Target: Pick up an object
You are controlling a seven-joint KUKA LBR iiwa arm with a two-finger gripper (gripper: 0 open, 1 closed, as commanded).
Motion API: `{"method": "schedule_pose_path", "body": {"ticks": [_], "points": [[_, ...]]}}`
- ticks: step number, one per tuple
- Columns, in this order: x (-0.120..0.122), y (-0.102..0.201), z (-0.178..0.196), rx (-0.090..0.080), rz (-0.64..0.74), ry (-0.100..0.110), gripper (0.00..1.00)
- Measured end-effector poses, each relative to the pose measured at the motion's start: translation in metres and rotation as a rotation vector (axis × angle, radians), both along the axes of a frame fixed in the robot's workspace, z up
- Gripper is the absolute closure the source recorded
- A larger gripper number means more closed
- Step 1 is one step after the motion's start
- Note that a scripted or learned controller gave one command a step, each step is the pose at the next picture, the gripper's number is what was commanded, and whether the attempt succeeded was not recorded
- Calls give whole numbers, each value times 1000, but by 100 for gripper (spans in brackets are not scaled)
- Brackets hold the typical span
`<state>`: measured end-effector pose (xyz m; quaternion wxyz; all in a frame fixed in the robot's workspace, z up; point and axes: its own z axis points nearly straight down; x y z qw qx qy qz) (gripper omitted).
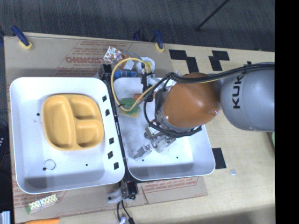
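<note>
1. Arm [196, 104] in from the right, hung low over the right bin [201, 164], orange band above the wrist hiding much of the bin's far half.
2. Gripper [150, 146] down near the bin floor, left of centre, pointing toward the near-left corner; open or shut — cannot tell, metal parts too small and blurred.
3. Nothing visibly clamped, so no claim of a hold.
4. Candidates for picking: a green piece [127, 102] on a yellow piece [132, 111] at the far-left of the right bin, just beside the divider; a small orange bit [138, 97] next to them, partly under cables [133, 73].
5. Well apart from the gripper, those items — far side of the bin, while the tool sits nearer the middle.
6. Left bin [21, 125] with a yellow tray [72, 121], three compartments, lying flat; a faint ring [49, 164] near its near-left corner.
7. Step in hand, by judgement: reach or descent for a grasp, not yet a lift.
8. Next move likely calls for: closing on something actually under the tool, or shifting far-left toward the green and yellow pieces, then rising straight.
9. Risk — closing on bare floor, or snagging the cables.
</note>
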<state>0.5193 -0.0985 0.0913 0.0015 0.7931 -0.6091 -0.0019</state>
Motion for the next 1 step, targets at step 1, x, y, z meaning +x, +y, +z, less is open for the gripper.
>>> {"method": "schedule_pose_path", "body": {"ticks": [1], "points": [[113, -19, 1, 2, 227, -3, 0]]}}
